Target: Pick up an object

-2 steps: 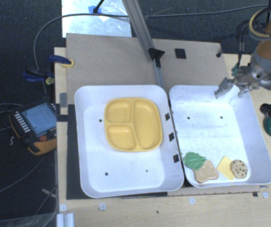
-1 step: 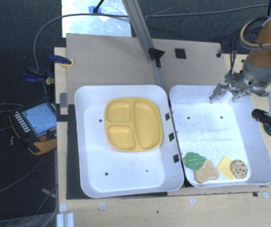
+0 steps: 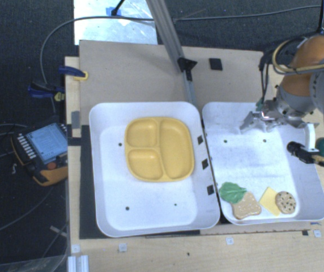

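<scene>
- Claw [image 3: 259,119] sits over the back (far) part of the right bin [image 3: 320,208], close to the bin floor, with nothing between its parts that I can make out.
- Claw state: cannot tell. Metal parts at the wrist are small and glare-washed, so I won't call it.
- Key relation: all pickable items lie in the near end of the same right bin, well apart from the claw, toward the camera and slightly to view-right. The next move would need to travel down the bin's length, not across into the other bin.
- Items there, in a row along the near wall: green leaf piece [image 3: 232,192], bread slice [image 3: 246,207], yellow cheese slice [image 3: 270,200], cookie [image 3: 285,202].
- Leaf touches or overlaps the bread; cheese and cookie touch or nearly so. All lie flat, so there's little edge to grip.
- Nearest to the claw is probably the leaf, by a thin margin.
- Cheese is the only one with a visible long axis, roughly diagonal; the rest are roundish.
- Counts: two white bins, one arm, one claw, four toy food pieces, one yellow divided plate [image 3: 160,148] with three compartments in the left bin [image 3: 108,203].
- Plate is well apart from the claw, across the divider; a poor target.
- Counter [image 3: 133,67] behind the bins is plain board.
</scene>
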Controlling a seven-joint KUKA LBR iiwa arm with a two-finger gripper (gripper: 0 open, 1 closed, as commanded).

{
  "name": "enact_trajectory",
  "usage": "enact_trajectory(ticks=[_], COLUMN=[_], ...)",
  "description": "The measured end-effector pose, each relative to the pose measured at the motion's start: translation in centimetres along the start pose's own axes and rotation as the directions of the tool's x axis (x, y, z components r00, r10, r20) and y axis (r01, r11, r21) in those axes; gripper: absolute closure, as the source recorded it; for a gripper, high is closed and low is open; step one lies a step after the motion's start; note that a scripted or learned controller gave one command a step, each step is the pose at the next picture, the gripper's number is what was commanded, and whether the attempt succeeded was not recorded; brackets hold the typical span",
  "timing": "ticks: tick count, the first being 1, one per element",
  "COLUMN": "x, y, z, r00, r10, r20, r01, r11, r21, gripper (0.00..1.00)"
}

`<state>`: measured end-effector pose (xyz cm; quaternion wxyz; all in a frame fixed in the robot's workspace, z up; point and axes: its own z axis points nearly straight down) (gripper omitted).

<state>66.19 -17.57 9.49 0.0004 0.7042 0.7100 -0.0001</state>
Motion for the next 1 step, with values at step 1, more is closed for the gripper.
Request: enact_trajectory(ticks=[1], x=[-0.05], y=[0.16], z=[-1.42], r00=[1.000], r10=[-0.002], r20=[0.002], r01=[0.002], r11=[1.000], r21=[-0.005], gripper=[1.00])
